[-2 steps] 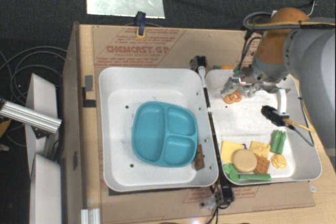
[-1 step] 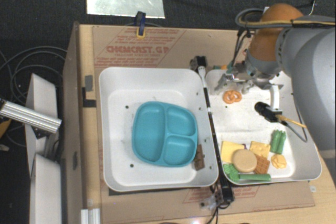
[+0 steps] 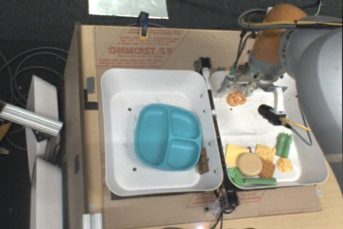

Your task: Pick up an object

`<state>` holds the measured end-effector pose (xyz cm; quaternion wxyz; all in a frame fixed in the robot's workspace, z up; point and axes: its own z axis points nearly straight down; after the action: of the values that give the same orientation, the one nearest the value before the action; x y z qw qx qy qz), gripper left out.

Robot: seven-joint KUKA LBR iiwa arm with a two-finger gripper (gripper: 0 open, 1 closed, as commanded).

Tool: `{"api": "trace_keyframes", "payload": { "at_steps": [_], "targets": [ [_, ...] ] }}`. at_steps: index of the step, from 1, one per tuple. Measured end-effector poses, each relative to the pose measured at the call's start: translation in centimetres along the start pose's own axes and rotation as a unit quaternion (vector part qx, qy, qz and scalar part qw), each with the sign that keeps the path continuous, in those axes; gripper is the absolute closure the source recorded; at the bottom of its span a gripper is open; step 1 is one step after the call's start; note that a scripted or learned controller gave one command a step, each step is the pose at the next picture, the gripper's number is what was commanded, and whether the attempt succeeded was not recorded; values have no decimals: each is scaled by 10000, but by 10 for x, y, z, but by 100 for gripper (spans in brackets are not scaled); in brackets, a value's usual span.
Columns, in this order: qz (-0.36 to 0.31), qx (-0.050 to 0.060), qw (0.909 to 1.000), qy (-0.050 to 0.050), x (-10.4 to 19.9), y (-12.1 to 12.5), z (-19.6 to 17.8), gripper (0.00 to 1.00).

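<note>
My gripper (image 3: 236, 85) hangs low over the far left corner of the right bin (image 3: 313, 177); whether it is wide or closed I cannot tell. The pretzel (image 3: 236, 98) lies just below it, toward the bin's near side. The other toy foods (image 3: 260, 163) sit well apart, along the near wall.

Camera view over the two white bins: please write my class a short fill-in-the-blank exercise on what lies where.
1. The blue divided plate lies in the ____ bin.
2. The pretzel lies in the right bin, just below the arm's ____.
3. The divided plate has ____ compartments.
4. The round cracker lies near the right bin's ____ edge.

Missing words: left; tool; three; front
</note>
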<state>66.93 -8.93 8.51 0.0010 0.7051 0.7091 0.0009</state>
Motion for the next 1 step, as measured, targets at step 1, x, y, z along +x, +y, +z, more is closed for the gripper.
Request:
{"api": "trace_keyframes", "payload": {
  "at_steps": [1],
  "targets": [
    [28, -7, 10000, -4, -21, 0, -1, 0]
  ]
}}
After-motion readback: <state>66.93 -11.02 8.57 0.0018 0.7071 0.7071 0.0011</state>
